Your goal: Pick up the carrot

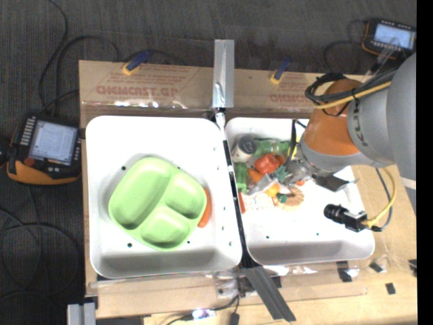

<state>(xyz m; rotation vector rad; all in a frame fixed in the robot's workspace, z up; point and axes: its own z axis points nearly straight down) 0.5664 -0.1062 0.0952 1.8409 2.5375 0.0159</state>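
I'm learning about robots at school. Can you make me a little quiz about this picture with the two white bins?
1. True or false: the green plate lies in the left bin.
2. Which bin is the gripper over? A) the left bin B) the right bin C) neither
3. Fill in the word: the orange thing peeking out at the green plate's right edge is in the ___ bin.

Key
1. True. The plate has three sections and sits in the left bin.
2. B. The gripper is above the pile of small items at the back of the right bin.
3. Left. It may be the carrot, but most of it is hidden.
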